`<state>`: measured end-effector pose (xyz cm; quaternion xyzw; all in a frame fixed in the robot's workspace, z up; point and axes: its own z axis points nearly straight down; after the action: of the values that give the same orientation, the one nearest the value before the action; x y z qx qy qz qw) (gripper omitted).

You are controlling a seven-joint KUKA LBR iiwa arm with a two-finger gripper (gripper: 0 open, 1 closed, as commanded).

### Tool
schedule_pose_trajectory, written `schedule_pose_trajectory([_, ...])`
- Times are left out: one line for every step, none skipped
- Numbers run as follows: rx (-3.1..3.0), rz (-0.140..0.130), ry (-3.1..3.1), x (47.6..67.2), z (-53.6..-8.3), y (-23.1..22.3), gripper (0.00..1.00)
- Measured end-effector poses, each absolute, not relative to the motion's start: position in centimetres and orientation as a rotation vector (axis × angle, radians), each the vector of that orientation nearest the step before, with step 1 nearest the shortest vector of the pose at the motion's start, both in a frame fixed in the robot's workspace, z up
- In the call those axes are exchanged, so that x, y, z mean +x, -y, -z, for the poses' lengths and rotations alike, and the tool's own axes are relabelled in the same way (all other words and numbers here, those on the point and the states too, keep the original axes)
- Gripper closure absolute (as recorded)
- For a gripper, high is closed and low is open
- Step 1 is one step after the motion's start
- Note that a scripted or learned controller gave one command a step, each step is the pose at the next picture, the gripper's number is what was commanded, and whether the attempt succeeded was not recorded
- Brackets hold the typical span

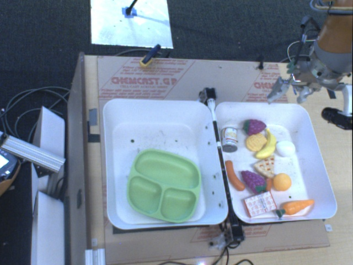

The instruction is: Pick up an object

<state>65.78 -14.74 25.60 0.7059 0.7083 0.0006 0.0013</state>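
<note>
My gripper (289,94) hangs open over the far rim of the right bin (322,173), with nothing between its fingers. Below it in that bin lie a purple grape bunch (253,126), a round yellow cracker (255,142), a banana (269,144) and a white egg (285,148). A small can (229,138) stands by the bin's left wall. Nearer the front are an orange sausage (235,175), a waffle wedge (265,166), a second grape bunch (253,179), an orange (282,181), a carrot (297,206) and a red-and-white box (260,204).
The left bin (118,148) holds a green divided plate (164,185). A black clamp strip (217,148) runs between the two bins. A yellow-tipped tool (149,56) lies on the bench behind the left bin. Cables and grey boxes sit off the bench at left.
</note>
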Motion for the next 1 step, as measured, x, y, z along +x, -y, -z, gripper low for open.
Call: schedule_pose_trajectory([2.216, -0.001, -2.226, 66.84, -8.35, 10.44, 0.00])
